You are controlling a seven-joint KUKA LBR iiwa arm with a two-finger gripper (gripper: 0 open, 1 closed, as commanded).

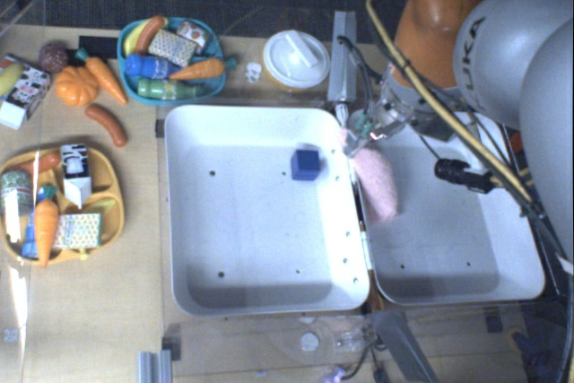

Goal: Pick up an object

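The arm (502,40) enters from the right and reaches down over the right bin (466,274), near its upper left corner. The hand (366,128) sits at the inner edge of that bin, just beside the wall shared with the left bin (251,282). Whether its fingers are spread or closed cannot be told; cables and fittings obscure them.

A pink, elongated soft object (377,179) lies in the right bin along its left wall, its upper end directly beneath the hand. Contact between the two cannot be confirmed.

A small blue cube (306,163) rests in the left bin, toward its upper right, apart from the hand.

On the table (134,282), outside the bins: a blue bowl (172,60) of toy food, a yellow tray (58,204) of toy food, and a white lid (297,58) behind the left bin.
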